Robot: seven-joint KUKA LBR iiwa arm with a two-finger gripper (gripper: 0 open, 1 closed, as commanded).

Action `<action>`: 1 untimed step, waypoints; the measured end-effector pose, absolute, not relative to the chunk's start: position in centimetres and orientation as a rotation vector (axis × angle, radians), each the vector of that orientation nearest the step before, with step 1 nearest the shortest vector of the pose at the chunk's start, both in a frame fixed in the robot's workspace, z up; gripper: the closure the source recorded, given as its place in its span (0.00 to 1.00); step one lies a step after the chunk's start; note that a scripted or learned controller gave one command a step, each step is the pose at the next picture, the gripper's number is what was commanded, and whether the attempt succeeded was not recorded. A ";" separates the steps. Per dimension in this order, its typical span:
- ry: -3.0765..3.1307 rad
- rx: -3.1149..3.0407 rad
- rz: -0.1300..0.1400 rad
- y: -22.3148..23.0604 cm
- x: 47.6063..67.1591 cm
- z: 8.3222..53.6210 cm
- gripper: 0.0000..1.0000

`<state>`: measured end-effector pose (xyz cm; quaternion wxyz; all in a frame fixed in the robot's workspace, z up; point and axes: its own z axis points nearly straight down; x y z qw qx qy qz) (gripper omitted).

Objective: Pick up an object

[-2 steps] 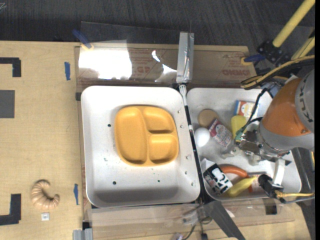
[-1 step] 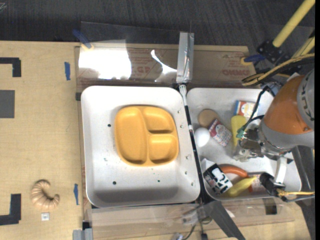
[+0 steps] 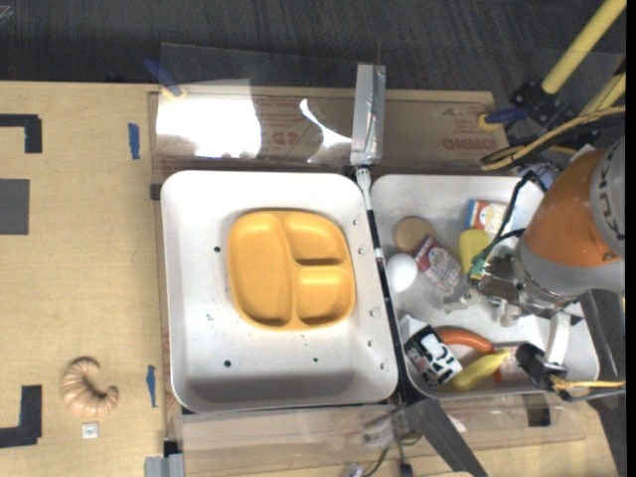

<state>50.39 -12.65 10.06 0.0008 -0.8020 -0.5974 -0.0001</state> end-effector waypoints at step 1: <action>-1.664 -2.668 -0.005 -12.9 57.1 8.7 0.00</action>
